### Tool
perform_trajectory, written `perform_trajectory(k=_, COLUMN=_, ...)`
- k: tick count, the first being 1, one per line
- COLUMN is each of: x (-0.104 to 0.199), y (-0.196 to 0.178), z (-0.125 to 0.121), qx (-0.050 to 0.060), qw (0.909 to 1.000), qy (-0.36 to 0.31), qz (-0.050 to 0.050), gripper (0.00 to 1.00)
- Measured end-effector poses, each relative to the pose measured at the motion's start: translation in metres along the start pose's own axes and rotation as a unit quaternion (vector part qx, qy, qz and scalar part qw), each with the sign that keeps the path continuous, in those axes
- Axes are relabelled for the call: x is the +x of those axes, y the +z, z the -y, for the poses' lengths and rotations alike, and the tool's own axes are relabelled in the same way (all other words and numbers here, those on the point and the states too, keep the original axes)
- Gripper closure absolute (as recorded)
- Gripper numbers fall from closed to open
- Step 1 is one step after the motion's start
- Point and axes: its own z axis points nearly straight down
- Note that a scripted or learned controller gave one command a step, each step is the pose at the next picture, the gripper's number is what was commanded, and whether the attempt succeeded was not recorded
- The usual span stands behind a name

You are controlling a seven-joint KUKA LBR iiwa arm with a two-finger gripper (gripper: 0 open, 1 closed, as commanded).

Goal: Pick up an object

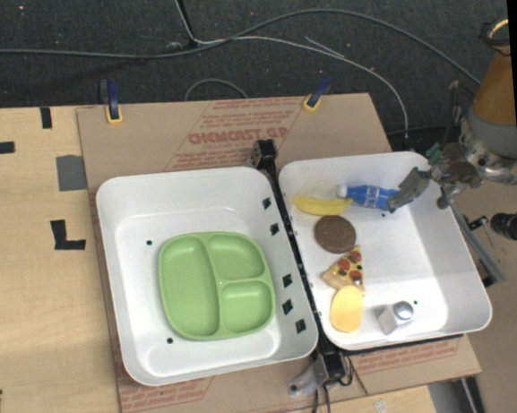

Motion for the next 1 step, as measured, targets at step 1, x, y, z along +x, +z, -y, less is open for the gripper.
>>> perform_trajectory(k=1, x=0.0006, y=-0.0066, z=-0.0022, qx=-0.006, qw=1.0000, qy=-0.002, qz=0.001, gripper=0.00)
